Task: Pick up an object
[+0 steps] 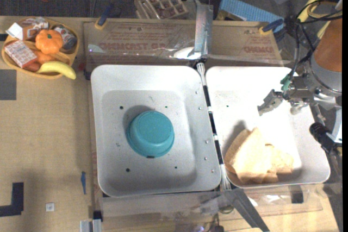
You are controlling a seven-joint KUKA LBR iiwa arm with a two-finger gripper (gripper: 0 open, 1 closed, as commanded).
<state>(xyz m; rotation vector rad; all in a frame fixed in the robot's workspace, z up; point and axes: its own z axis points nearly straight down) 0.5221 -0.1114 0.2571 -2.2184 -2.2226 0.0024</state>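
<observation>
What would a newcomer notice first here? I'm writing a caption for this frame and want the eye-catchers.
The teal bowl, upside down in the middle of the left bin, stands out most against the white. Next comes the tan, cloth-like heap in the near left corner of the right bin, with the gripper above that bin's middle. A small basket of toy food, with an orange pumpkin and a banana, sits at the bench's far left.

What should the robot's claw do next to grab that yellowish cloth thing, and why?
Probably move down and a little toward the near edge of the right bin. The gripper hangs above bare bin floor with nothing between its fingers, while the tan cloth lies bunched just below it in the camera view, in the bin's near left corner.
</observation>
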